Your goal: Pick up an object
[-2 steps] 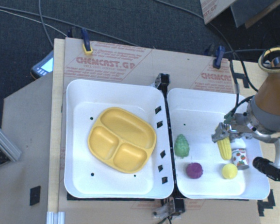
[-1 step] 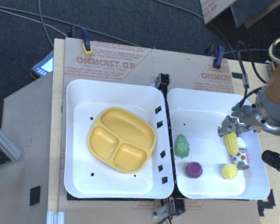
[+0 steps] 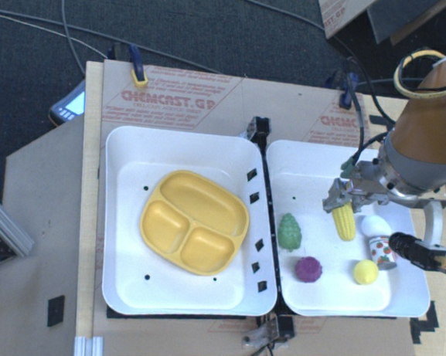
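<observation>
Close to the front sits the left bin [image 3: 173,305], white and low, next to the right bin [image 3: 336,307]. Both rest on the tabletop [image 3: 47,197].

In the front part of the right bin I see a purple ball [image 3: 308,268] and a small yellow ball [image 3: 365,272], well apart. A bit further back lies a bumpy green toy [image 3: 290,231], close to the wall between the bins. On the other side, just behind the yellow ball, is a little white can with red spots [image 3: 380,252]. A white egg [image 3: 374,225] is right behind the can.

The corn [image 3: 346,221] lies in the middle of the right bin, just beside the egg. My fingers [image 3: 339,197] hang right over the far end of the corn. I cannot tell if they are spread or pressed together, or if they touch the corn.

The left bin has a yellow plate [image 3: 194,222] with three parts in it.

Further back, my arm [image 3: 423,152] comes in from the right. At the far edge lies brown cardboard [image 3: 175,99] with red letters. A blue clip [image 3: 138,71] holds it.
</observation>
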Robot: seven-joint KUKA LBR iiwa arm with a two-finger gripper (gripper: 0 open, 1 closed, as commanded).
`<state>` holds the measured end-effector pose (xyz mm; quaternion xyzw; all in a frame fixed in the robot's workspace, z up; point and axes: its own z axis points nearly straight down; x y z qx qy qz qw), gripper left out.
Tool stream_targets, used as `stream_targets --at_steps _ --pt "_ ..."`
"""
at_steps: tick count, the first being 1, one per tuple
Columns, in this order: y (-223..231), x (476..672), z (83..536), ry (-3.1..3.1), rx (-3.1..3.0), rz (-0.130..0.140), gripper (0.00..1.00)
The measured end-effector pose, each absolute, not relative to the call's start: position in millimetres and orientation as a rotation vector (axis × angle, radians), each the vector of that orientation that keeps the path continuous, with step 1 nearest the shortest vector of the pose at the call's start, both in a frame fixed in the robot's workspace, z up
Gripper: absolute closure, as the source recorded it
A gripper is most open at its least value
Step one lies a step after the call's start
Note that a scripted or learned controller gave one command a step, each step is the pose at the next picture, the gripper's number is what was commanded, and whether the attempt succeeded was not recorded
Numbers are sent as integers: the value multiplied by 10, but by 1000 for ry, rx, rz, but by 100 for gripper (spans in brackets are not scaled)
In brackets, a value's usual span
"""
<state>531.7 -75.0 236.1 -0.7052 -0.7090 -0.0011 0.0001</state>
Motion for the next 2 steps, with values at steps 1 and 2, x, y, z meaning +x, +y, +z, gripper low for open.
stream_targets --at_steps 1,2 --pt "-163 5473 2254 -2227 -2213 -3 100" --pt "378 5688 2167 -2228 -2214 -3 100"
